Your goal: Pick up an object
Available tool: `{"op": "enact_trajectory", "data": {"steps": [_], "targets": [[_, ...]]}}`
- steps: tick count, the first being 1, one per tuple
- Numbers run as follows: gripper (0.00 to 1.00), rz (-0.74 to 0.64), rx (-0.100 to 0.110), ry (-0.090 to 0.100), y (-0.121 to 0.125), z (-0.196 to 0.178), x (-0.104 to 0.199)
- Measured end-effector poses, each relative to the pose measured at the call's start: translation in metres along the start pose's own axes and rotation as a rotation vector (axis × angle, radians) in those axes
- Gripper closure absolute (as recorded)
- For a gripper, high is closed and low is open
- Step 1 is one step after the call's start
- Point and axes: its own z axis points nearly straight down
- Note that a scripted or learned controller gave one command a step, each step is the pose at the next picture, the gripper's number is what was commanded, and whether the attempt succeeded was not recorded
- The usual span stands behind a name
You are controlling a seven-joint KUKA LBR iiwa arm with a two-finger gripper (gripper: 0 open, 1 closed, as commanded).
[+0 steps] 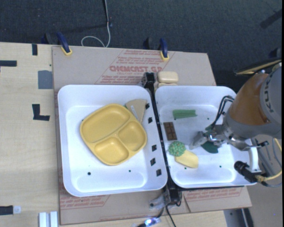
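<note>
The gripper [204, 138] hangs low in the right bin [206, 179], right of frame; whether its fingers are spread I cannot tell. A dark green piece [210, 148] lies just beside it.

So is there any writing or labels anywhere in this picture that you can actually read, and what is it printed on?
"CHEMCAST GP": red print, repeated in slanted rows on the brown board under the two white bins; only the largest row near the top edge reads, and its last letters are blurred.
The smaller red lines beside it are too small to read.
The black marks on the wooden bench are shapes, not letters.
</note>
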Motion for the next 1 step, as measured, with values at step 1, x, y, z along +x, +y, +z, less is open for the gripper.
{"op": "enact_trajectory", "data": {"steps": [1], "targets": [[0.0,-0.007,-0.004,-0.003,0.0998,0.0013,-0.0263]]}}
